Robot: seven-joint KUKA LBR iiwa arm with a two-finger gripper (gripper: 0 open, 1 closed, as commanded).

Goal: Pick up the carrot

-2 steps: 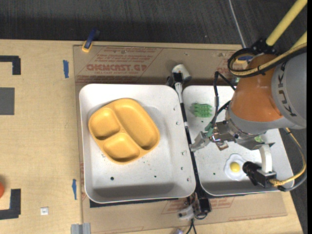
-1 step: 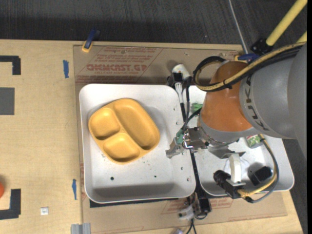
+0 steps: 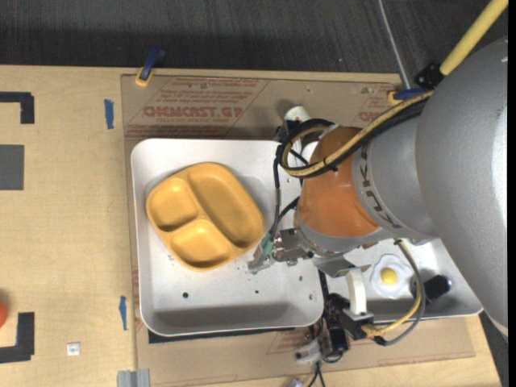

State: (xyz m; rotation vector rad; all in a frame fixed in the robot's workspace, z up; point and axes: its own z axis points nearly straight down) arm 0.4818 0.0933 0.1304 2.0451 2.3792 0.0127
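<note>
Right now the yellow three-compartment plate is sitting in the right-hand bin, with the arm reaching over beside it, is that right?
Not quite. The camera view shows the yellow three-compartment plate lying in the left-hand bin, not the right-hand one. The rest holds: the arm reaches over beside it, coming in from the right, with its tool low near the plate's right edge.

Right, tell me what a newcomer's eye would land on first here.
The big grey arm with its orange band crowds in from the right, over the seam between the two shallow white bins. In the left white bin lies a yellow plastic plate with three compartments, next to the arm's tip. A small fried-egg toy with a yellow yolk peeks out in the right bin below the arm.
</note>
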